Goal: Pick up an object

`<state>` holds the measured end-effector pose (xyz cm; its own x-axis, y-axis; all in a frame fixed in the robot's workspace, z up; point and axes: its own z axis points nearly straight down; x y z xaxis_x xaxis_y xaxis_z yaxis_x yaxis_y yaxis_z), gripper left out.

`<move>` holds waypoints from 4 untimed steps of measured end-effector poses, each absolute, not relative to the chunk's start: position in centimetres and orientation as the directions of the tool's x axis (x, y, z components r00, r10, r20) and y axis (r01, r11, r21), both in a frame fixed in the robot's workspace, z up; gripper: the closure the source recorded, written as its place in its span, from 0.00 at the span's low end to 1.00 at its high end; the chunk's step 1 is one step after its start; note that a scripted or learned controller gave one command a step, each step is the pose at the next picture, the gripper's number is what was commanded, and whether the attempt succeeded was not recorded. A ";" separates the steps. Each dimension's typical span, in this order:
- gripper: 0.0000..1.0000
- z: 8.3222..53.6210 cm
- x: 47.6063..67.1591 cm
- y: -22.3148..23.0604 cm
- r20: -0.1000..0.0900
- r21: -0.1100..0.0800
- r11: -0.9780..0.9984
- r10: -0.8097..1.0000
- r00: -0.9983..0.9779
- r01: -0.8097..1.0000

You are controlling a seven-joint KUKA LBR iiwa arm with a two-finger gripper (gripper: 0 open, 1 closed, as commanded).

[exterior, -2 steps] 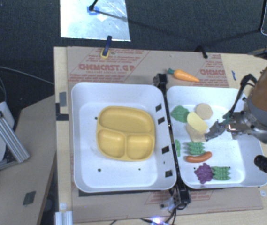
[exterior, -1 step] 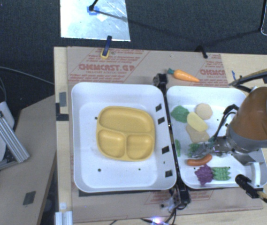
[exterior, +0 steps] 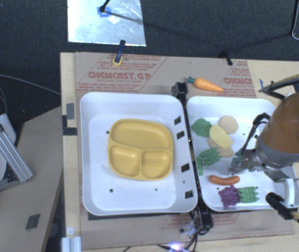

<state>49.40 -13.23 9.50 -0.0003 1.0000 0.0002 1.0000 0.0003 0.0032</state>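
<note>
The right bin [exterior: 259,109] holds toy food: a green leaf [exterior: 201,126], a tan round piece [exterior: 228,123], a pale yellow block [exterior: 220,137], a dark green leafy piece [exterior: 208,156], a red sausage [exterior: 224,180], purple grapes [exterior: 228,195] and a green bean pod [exterior: 248,193]. My gripper [exterior: 238,166] is low in this bin, just above and right of the sausage, right of the dark green leafy piece. Nothing visible sits between its fingers.
The left bin [exterior: 94,193] holds a yellow divided plate [exterior: 140,149]. A toy carrot [exterior: 206,84] lies on the cardboard behind the bins. The arm's orange wrist [exterior: 291,125] covers the right bin's right side.
</note>
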 end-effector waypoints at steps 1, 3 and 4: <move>1.00 8.4 51.9 -8.1 0.003 0.002 0.008 1.000 -0.008 1.000; 1.00 22.0 53.3 5.0 0.003 0.000 0.010 1.000 -0.010 1.000; 0.00 21.8 53.5 4.7 0.001 0.001 0.005 1.000 -0.005 1.000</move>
